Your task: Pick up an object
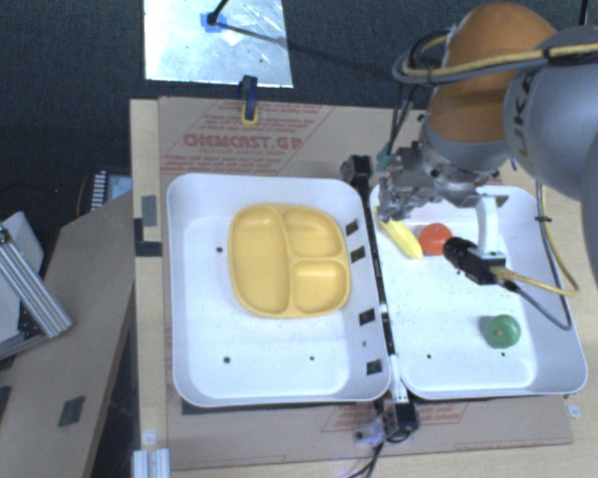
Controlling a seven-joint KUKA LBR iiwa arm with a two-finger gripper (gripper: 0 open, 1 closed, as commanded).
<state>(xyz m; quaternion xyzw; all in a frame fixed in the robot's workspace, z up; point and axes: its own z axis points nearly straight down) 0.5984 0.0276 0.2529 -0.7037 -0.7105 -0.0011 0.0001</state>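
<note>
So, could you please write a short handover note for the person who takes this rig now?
Gripper: low over the far left corner of the right bin, right above the yellow banana-shaped piece; grip state cannot be seen.
Things: banana piece and orange-red ball lie close together in the right bin; green ball lies nearer the front. Yellow divided plate lies in the left bin.
Done: nothing visibly lifted.
Left: grasp one object and raise it.

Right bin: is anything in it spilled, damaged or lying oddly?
Nothing stands out. The right bin holds a yellow banana-like piece, an orange ball and a green ball, all lying intact on its floor.
</note>
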